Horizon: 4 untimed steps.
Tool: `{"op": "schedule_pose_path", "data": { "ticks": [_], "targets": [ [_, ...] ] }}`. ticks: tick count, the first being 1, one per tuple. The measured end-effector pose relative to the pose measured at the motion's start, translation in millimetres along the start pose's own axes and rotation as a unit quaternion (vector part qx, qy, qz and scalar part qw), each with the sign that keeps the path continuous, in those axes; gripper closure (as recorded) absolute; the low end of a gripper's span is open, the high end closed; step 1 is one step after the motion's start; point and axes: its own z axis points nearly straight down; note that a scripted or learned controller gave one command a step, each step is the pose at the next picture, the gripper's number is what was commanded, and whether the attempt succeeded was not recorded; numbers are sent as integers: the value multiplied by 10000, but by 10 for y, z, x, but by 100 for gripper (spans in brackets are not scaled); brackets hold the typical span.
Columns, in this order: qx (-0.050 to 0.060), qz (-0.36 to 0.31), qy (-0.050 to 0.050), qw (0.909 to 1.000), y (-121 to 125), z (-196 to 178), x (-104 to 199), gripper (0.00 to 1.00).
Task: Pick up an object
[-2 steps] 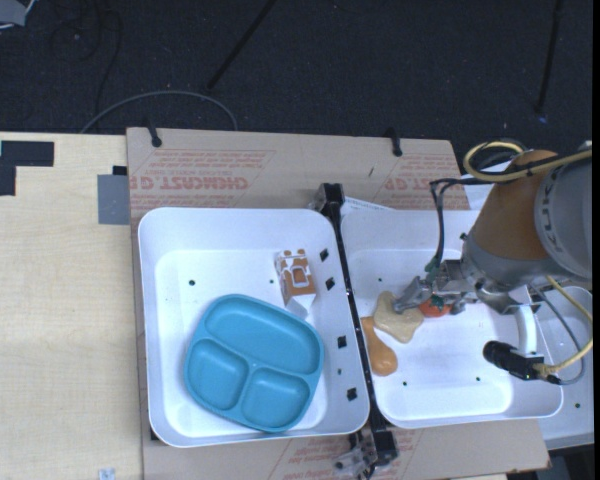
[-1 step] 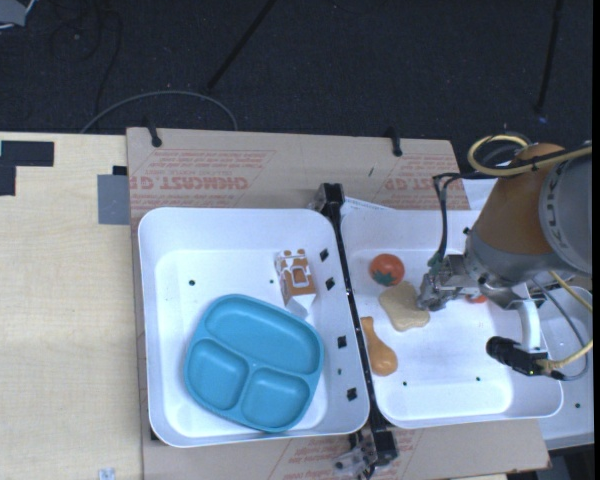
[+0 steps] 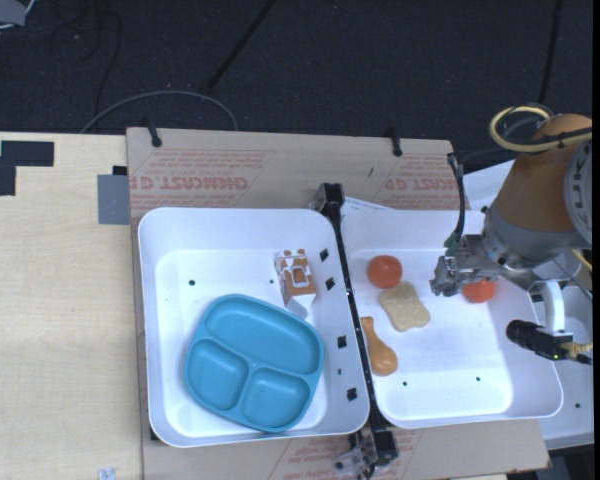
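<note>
Dark carpet (image 3: pixel 280 48) with loose cables runs along the top; below it I see a light wooden benchtop (image 3: pixel 50 318) and a cardboard sheet (image 3: pixel 280 168) under both bins. Left bin (image 3: pixel 160 268): a blue divided plate (image 3: pixel 254 361) lies flat toward the front, and a small orange-and-white block toy (image 3: pixel 296 273) stands just behind it near the divider. Right bin (image 3: pixel 460 388): a red ball (image 3: pixel 384 270) toward the back-left, a beige bread-shaped piece (image 3: pixel 405 307) just in front of it, and an orange-tan pear-like piece (image 3: pixel 377 347) near the divider. Gripper (image 3: pixel 452 276) is low over the right bin's back-right area, with a second red-orange object (image 3: pixel 479 289) just beside it, partly hidden by the arm (image 3: pixel 540 198). I can't tell whether the jaws are spread or closed, or whether anything sits between them.
</note>
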Motion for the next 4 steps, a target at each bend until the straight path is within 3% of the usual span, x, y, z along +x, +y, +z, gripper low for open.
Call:
{"op": "schedule_pose_path", "data": {
  "ticks": [1, 4],
  "targets": [
    [-5, -3, -3, 10000, 10, -508, -8, 100],
    [33, -11, 10, 10000, -4, -378, 1541, 100]
  ]
}}
